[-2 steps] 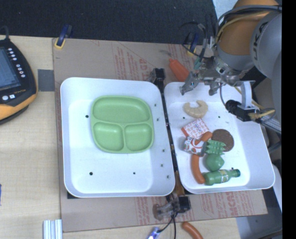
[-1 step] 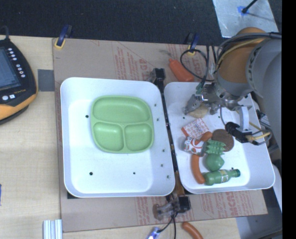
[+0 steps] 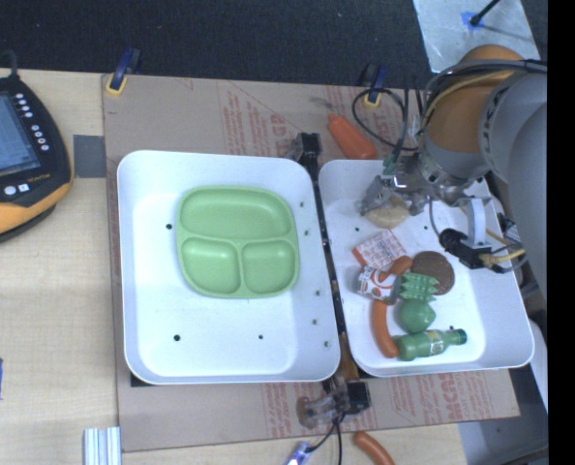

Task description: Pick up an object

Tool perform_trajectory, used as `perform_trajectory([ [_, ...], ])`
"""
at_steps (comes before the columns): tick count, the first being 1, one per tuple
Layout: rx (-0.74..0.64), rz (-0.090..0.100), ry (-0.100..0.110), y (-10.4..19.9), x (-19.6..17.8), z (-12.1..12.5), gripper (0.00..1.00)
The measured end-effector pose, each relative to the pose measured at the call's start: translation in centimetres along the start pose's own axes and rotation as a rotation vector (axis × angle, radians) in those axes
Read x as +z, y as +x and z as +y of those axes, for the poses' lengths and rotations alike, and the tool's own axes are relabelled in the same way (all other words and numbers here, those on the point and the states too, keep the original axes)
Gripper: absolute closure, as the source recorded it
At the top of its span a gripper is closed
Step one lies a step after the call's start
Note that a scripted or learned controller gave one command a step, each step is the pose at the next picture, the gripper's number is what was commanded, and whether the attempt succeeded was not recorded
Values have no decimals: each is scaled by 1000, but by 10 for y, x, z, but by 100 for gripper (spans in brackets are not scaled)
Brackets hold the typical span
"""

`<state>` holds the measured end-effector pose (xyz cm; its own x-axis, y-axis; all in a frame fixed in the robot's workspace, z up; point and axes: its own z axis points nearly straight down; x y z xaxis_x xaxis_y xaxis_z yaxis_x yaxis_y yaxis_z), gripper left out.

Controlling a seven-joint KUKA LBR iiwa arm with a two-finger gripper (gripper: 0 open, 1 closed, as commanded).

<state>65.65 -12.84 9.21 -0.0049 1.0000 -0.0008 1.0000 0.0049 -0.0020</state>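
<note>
A pale wooden bench (image 3: 36,308) seen from above carries a sheet of brown cardboard (image 3: 220,114), with dark floor beyond its far edge. At the far left sits a handheld control tablet (image 3: 12,158) with a grey screen and an orange rim. On the cardboard, the left white bin (image 3: 142,260) holds a light green divided plate (image 3: 237,240) lying flat near its middle. Just beside it, the right white bin (image 3: 500,337) holds a cluster of toy food: a red and white packet (image 3: 379,252), an orange sausage (image 3: 381,329) lying along the bin's left side, a brown round piece (image 3: 435,269), a dark green pepper-like piece (image 3: 415,310), and a green bottle (image 3: 431,343) on its side near the front wall. At the bin's far end lies a pale beige lump (image 3: 386,215), and the gripper (image 3: 392,190) is low over it, touching or nearly so; how its fingers are set cannot be told. The grey arm (image 3: 500,124) with its orange band enters from the right.
</note>
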Motion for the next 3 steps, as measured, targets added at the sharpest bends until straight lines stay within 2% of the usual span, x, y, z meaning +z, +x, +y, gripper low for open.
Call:
perform_trajectory([
  [1, 0, 1, -2, 46, -101, 1, 0],
  [2, 0, -1, 5, 12, 2, -32, 0],
  [3, 2, 1, 0, -12, 0, -1, 0],
])
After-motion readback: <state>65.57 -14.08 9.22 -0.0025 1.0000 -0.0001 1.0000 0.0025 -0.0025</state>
